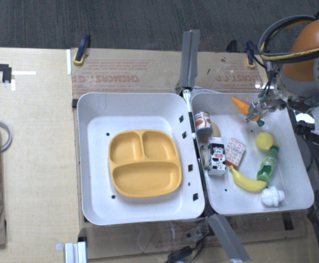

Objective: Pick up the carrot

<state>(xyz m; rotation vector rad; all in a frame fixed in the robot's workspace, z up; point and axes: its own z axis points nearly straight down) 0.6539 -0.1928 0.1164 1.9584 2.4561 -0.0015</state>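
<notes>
The orange carrot (240,104) lies near the far edge of the right bin (296,163), its thin tip pointing to the upper left. My gripper (256,113) is down at the carrot's thicker right end and overlaps it in the camera view. The contact point is small and cluttered, so I cannot make out whether the carrot is gripped. The grey arm with its orange band (309,40) comes in from the upper right.
The right bin also holds a can (202,122), a milk carton (217,158), a checkered packet (235,151), a lemon (265,141), a green bottle (267,167), a banana (247,181) and a white object (272,196). A yellow divided plate (145,162) sits in the left bin (88,147).
</notes>
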